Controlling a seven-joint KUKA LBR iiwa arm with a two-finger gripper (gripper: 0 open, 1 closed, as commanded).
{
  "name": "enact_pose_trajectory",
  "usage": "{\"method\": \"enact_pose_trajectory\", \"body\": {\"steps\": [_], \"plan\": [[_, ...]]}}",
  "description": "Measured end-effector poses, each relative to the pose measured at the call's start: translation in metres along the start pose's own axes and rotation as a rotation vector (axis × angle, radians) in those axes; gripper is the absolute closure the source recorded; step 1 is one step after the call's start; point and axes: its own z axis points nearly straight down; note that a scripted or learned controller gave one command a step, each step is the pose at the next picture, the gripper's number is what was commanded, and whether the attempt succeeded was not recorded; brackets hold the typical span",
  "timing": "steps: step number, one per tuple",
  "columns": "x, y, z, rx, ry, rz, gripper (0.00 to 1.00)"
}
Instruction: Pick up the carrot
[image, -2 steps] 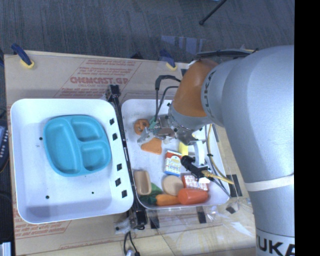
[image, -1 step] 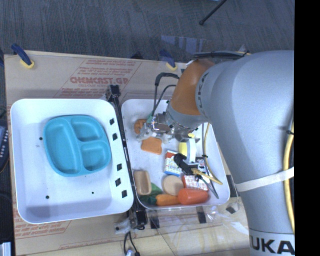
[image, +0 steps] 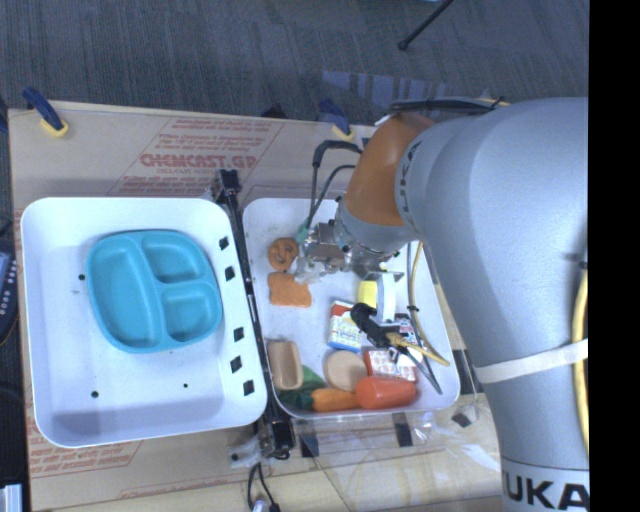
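Camera view: I see two white bins, landmark the right bin (image: 440, 330).
Carrot (image: 333, 400): lying at that bin's near edge, touching a red piece (image: 386, 392).
Gripper (image: 322, 252): over the bin's far-left part, well apart from the carrot, beside a brown cookie (image: 282, 252).
Grip state: I cannot tell.
Left bin (image: 50, 330): holds a blue tray (image: 152, 290).

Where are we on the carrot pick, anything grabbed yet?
Done: nothing that shows. The carrot lies at the near edge of the right bin, beside a red item, untouched.
In hand: the gripper sits at the far end of that bin, by a round brown item and an orange piece, apart from the carrot.
Left: move over the carrot, grasp, lift.
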Motion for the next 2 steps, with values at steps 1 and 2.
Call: {"method": "enact_pose_trajectory", "body": {"steps": [1,2], "plan": [[0.000,0.000,0.000,0.001,0.000,0.000,0.00],[0.000,-0.016,0.011,0.006,0.002,0.106,0.00]]}}
